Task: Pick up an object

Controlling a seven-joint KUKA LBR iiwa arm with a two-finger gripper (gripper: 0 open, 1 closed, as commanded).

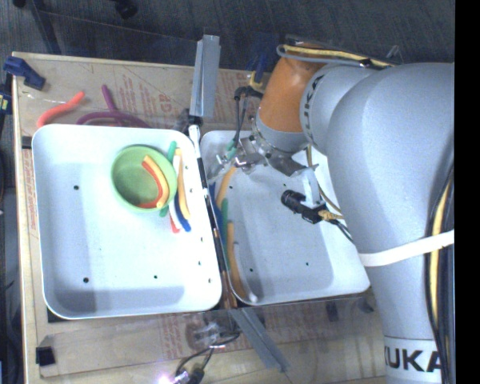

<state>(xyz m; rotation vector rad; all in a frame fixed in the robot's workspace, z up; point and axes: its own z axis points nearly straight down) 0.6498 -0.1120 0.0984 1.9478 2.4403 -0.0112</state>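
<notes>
Arm [384, 158]: big grey body reaching in from the right, covering much of the right bin, orange band above the wrist.
Counter [128, 82]: wooden top carrying two white bins side by side.
Left bin [104, 270]: holds the green bowl and the strips, all in its upper half.
Right bin [288, 262]: some thin strips lie along its left wall.
Green bowl [138, 178]: upright, orange and yellow strips draped over its right rim.
Coloured strips [178, 202]: bunched just right of the bowl, touching it.
Gripper [234, 157]: down at the right bin's top-left corner; cannot tell its state.
</notes>
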